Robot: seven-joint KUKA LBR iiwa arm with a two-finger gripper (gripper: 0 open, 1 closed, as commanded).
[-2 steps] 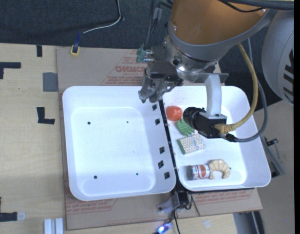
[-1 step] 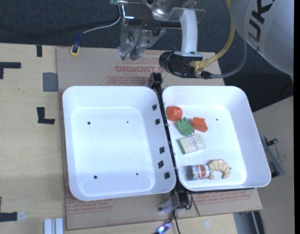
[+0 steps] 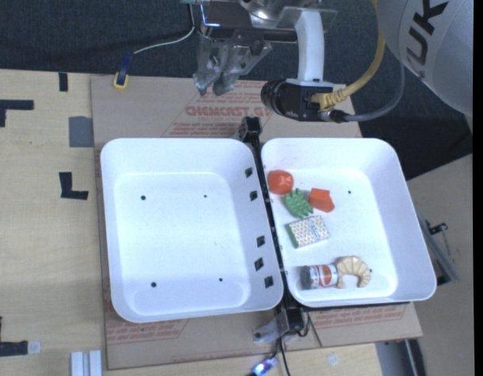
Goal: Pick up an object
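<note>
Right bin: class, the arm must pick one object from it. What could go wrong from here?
1. The tomato, green toy and red block crowd together, so the gripper may nudge neighbours.
2. The can touches the croissant near the right bin wall, leaving little finger room.

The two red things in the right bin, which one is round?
The red tomato-like ball, beside the divider at the far end of the right bin. The other red piece is blocky and angular, lying just right of the green item.
</note>
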